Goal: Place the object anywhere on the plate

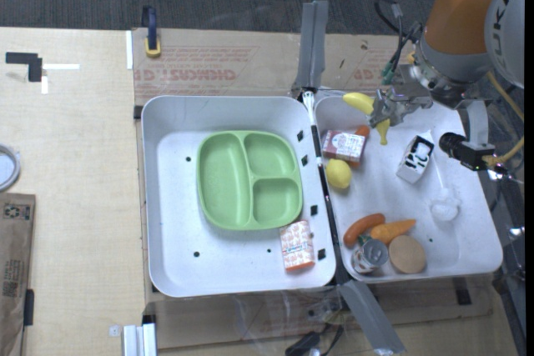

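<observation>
**Gripper low over the banana, green plate bare**

Starting at the left, the left white bin [158,204] carries the green three-compartment plastic plate [249,179] close to its middle, nothing resting on it. At about five o'clock from the plate, just off its corner, a small red-and-white carton [297,246] lies flat on the bin floor.

Across the divider, in the right white bin [467,250], a red-and-white box [345,146] sits near the left wall, and a yellow lemon [338,173] is touching it at six o'clock. Up at twelve o'clock from the box, the yellow banana [359,102] lies in the far left corner of that bin.

The gripper [385,117] is down right beside the banana, at its three o'clock, fingers hidden in the clutter of the wrist, so whether they are spread or closed I cannot tell.

Further right, a white carton with black print [415,158] lies tilted. Along the near edge, an orange carrot [392,229] lies against a reddish sausage [364,228], with a metal can [371,254] and a tan round disc [408,254] side by side below them.
</observation>
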`<state>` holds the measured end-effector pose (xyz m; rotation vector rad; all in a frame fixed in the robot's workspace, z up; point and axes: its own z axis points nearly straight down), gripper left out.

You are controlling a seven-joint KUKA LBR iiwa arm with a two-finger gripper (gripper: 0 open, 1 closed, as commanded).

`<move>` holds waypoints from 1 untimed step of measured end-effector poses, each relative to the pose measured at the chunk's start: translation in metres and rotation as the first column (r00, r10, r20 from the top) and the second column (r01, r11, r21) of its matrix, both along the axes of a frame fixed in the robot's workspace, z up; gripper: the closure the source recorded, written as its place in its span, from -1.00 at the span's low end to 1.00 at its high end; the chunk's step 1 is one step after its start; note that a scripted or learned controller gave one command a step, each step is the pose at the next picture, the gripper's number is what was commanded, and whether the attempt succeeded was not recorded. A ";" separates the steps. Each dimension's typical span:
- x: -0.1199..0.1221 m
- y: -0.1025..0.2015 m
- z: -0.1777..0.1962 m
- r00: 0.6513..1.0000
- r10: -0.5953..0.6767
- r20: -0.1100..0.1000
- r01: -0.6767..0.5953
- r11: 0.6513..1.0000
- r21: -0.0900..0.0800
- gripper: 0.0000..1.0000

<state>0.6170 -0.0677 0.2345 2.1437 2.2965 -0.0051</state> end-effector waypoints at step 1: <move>-0.004 0.062 -0.009 1.000 0.029 -0.001 -0.029 1.000 0.001 1.00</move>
